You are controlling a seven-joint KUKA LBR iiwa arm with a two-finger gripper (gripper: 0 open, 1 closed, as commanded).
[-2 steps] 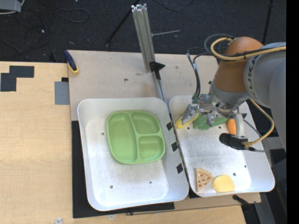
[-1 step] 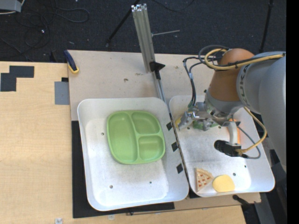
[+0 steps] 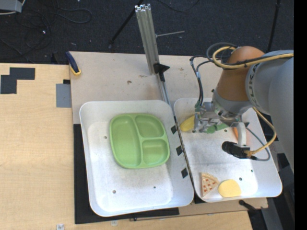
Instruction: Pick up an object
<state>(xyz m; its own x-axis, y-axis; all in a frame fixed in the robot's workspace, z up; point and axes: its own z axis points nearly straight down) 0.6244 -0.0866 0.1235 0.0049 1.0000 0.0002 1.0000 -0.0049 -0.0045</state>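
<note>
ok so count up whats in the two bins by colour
green: 2, the divided plate in the left bin and a green piece under the gripper
yellow: 2, one beside the gripper, one by the pizza slice
orange: 1, carrot-like piece
pizza slice: 1
total: 6

Grey arm [image 3: 268,80] low, wrist downward

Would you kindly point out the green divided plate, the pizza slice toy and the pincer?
green divided plate [image 3: 139,141]: camera view, its centre ridge.
pizza slice toy [image 3: 208,183]: camera view, its topping face.
pincer [image 3: 205,122]: camera view, between its fingertips.
</note>
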